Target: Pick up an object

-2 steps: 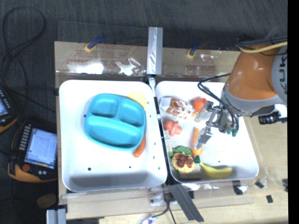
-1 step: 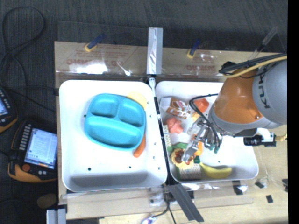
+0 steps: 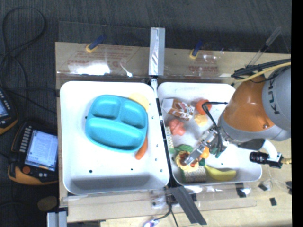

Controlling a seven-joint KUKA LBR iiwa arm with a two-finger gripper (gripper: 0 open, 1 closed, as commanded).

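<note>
Gripper (image 3: 195,156) low in right bin (image 3: 246,174) over mixed toys; whether its grip is closed on anything, cannot tell. "KU" legible on arm (image 3: 277,93).

Glossy blue plastic divided plate (image 3: 116,122), smooth white plastic bins (image 3: 75,174), bare wooden bench (image 3: 71,56), shiny yellow banana (image 3: 220,173)

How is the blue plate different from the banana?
The blue plate lies in the left bin; the banana lies in the right bin. The blue plate is much bigger than the banana. The plate is blue with three sections; the banana is yellow, curved and thin. The end effector is near the banana, far from the plate. Both rest flat on a white bin floor.
</note>
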